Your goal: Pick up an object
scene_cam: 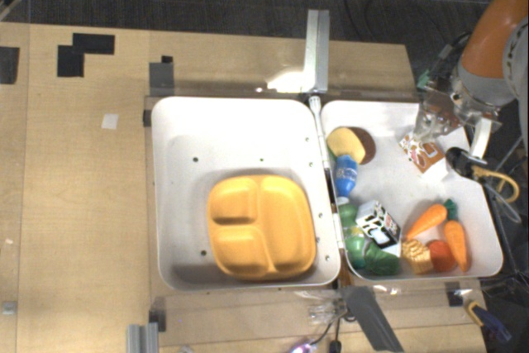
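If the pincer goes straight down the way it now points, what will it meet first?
Most likely the small orange-and-white packet, which lies directly under the pincer near the back of the right bin. From this slanted view, depth is hard to judge, so it might touch the bin floor just beside the packet instead.

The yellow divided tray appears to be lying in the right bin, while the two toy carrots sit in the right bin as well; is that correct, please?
Not quite. The camera view shows the yellow divided tray lying in the left bin, not the right one. The two toy carrots are indeed in the right bin.
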### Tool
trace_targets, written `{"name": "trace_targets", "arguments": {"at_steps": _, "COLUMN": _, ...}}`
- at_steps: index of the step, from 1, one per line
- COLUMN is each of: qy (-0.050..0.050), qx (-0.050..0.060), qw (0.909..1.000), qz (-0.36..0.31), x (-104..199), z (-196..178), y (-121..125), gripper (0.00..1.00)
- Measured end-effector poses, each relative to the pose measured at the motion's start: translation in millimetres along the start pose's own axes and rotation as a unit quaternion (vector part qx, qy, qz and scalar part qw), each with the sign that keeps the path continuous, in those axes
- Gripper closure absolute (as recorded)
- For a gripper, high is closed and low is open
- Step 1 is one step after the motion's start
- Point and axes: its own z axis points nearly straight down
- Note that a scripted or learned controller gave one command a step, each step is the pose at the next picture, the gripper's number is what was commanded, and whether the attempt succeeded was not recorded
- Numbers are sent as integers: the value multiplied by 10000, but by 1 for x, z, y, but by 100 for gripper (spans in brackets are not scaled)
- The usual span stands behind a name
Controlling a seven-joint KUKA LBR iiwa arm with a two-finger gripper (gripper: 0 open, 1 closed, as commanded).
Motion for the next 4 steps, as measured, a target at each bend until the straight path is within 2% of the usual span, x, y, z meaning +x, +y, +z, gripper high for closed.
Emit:
{"name": "trace_targets", "arguments": {"at_steps": 1, "qy": 1, "qx": 7, "qw": 9630, "qz": 2694, "x": 12, "z": 28, "y": -6, "gripper": 100}}
{"name": "trace_targets", "arguments": {"at_steps": 2, "qy": 6, "qx": -4, "qw": 9092, "qz": 4164, "x": 40, "z": -97, "y": 6, "gripper": 100}}
{"name": "trace_targets", "arguments": {"at_steps": 4, "qy": -27, "qx": 30, "qw": 9138, "qz": 4060, "x": 45, "z": -112, "y": 6, "gripper": 100}}
